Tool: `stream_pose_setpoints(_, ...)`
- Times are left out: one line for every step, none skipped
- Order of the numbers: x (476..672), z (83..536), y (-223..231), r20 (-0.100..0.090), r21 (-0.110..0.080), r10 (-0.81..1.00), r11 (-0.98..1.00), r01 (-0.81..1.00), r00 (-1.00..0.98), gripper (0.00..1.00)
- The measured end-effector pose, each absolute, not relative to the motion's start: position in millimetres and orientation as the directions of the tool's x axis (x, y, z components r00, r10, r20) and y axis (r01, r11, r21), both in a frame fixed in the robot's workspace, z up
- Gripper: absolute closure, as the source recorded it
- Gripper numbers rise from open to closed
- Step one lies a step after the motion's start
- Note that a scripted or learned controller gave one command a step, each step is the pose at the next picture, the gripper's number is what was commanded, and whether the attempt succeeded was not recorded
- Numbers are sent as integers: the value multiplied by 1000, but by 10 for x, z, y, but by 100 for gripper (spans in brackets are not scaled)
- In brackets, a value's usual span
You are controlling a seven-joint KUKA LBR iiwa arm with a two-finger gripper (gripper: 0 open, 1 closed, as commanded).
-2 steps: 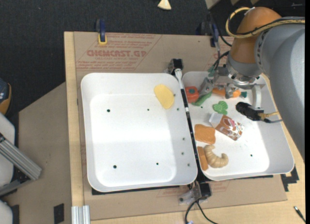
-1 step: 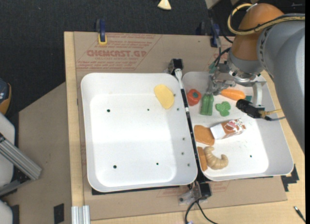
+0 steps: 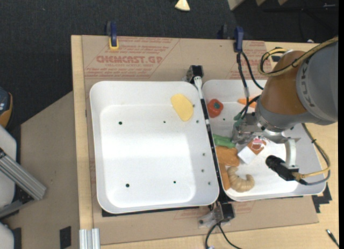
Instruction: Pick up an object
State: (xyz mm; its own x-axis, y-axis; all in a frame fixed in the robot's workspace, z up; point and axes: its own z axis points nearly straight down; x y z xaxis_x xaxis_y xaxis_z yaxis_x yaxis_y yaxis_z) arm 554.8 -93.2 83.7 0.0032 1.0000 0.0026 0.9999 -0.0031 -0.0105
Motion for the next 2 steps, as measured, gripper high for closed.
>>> stream_pose_setpoints(5491, 1139, -1021, -1, 3, 1000, -1, 1000, 1, 100)
stream_pose_setpoints(5470, 979, -1654, -4, 1, 1000, -5, 1000, 5, 100)
